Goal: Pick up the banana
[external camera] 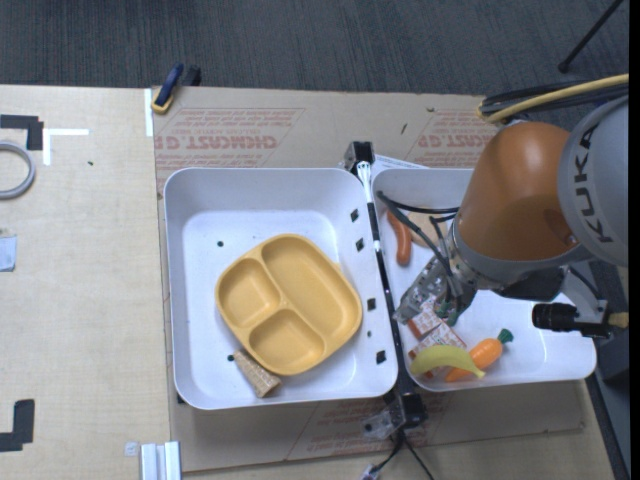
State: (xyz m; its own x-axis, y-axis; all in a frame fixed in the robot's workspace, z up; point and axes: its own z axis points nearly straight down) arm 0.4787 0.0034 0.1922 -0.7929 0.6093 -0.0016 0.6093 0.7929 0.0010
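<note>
Banana (pixel 432 360) lies at the right bin's (pixel 560 363) near edge, touching a toy carrot (pixel 478 354). I see my gripper (pixel 432 296) just above it over a red-and-white packet (pixel 437 324); a sausage (pixel 402 240) sits farther back; a divided yellow plate (pixel 288 304) occupies the left bin (pixel 190 268)

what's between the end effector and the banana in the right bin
Nothing visible stands between them. The end effector hangs just above and left of the banana in the right bin. A small red-and-white packet lies by the banana's upper edge, and the toy carrot touches its right side, crowding a grasp.
</note>
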